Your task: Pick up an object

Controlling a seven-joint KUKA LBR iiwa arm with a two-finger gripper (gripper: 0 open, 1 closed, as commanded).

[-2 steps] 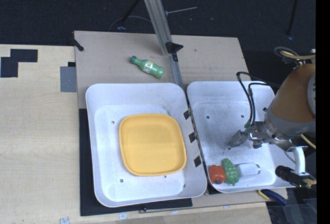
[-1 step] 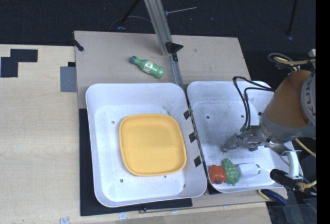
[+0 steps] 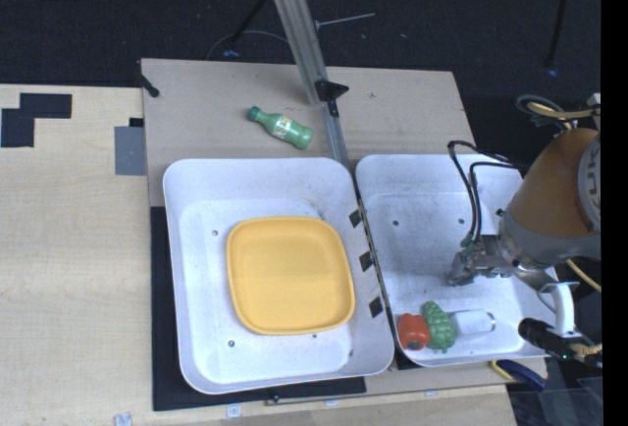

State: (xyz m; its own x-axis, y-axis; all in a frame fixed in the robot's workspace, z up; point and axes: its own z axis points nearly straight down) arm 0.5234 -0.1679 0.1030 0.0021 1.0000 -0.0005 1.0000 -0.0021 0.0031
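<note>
Down at the front edge of the right bin (image 3: 412, 188) sits a little cluster: a red toy (image 3: 413, 331) touching a knobbly green toy (image 3: 441, 327), with a small white piece (image 3: 475, 322) lying just beside them on the right. All three rest on the bin floor, tucked toward its near rim.

The arm (image 3: 549, 203) comes in from the right, its orange band bulky over the bin's right side, black cables looping above it. Its claw (image 3: 474, 265) hangs low over the right bin, near the toys but apart from them, a bit farther back (the fingers are too dark and small to make out, so I cannot tell how they stand). Nothing shows between them.

In the left bin (image 3: 191, 188) a yellow plate (image 3: 290, 274) lies flat in the middle. Beyond the bins, on the bare table (image 3: 412, 105), a green bottle (image 3: 281, 128) lies on its side, just left of a slanting metal rail (image 3: 304, 22).
</note>
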